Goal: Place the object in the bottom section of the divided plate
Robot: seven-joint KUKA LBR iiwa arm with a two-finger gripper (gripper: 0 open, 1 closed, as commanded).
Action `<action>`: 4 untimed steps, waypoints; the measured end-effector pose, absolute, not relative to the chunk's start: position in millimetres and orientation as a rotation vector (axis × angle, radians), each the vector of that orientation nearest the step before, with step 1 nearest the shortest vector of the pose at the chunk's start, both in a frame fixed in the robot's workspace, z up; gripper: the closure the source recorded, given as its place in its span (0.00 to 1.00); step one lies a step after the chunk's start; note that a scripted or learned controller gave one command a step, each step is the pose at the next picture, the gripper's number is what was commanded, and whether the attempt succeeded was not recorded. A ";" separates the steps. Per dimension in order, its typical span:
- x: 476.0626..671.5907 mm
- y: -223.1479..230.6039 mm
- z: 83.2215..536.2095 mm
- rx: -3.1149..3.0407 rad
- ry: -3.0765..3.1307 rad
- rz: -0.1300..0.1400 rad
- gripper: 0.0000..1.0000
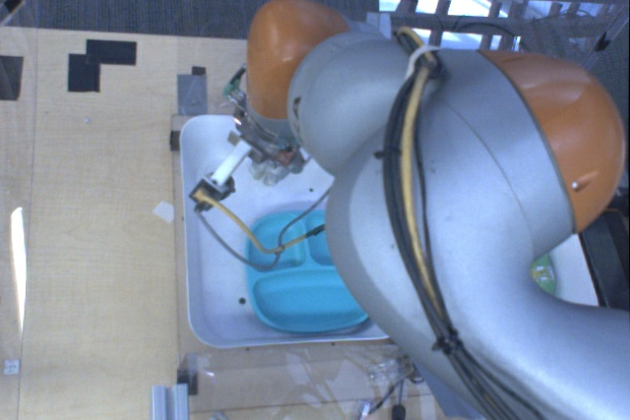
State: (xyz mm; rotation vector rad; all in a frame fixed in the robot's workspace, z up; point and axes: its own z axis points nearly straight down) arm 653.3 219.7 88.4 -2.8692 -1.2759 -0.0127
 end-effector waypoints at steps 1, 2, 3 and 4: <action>652.8 218.8 87.3 -2.870 -1.275 -0.009 0.00; 659.7 236.2 172.1 -2.874 -1.264 -0.011 0.00; 605.3 235.6 205.8 -2.860 -1.297 -0.007 0.00; 544.2 235.2 96.7 -2.941 -1.096 -0.013 0.00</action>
